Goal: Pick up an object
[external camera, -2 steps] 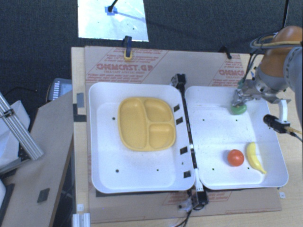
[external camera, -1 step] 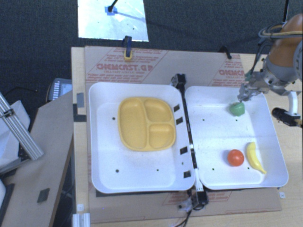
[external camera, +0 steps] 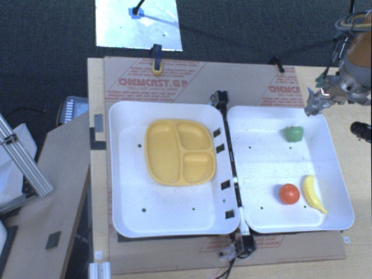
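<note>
Cardboard sheeting covers the bench under two white bins; the left bin carries a yellow divided plate; the right bin holds a banana and tomato near its front right corner, a green pepper toward its back edge; the gripper hangs over the back right corner, its opening unclear; the small, light, smooth pepper likely suits a pinch across its middle.

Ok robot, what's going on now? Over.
Gripper above right bin's far right corner, holding nothing seen. Small green object nearest; red round tomato, yellow banana untouched. Nothing blocking.
</note>
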Available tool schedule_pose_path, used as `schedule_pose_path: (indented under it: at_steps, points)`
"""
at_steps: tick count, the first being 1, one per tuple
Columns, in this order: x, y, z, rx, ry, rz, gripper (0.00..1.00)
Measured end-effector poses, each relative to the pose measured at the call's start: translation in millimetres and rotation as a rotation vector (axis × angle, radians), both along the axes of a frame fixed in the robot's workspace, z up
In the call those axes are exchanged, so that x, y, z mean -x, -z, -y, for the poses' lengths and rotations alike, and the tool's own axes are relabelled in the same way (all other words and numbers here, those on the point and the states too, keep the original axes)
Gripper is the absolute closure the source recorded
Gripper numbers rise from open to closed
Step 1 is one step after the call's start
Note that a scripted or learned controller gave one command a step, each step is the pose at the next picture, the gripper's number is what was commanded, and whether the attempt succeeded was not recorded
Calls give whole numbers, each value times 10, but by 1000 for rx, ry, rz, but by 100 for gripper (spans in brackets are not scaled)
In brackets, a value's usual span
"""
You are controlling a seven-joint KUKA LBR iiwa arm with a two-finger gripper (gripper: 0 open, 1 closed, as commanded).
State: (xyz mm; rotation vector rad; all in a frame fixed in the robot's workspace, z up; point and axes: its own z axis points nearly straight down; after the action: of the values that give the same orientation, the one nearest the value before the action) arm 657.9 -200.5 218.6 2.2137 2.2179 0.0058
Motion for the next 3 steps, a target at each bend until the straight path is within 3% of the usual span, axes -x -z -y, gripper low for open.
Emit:
schedule_pose_path:
  at_steps: [1,3]
  points:
    - [-7,-662,-8,0,-3,2,100]
    - [223,-537,-1118,-5,-8,-7,100]
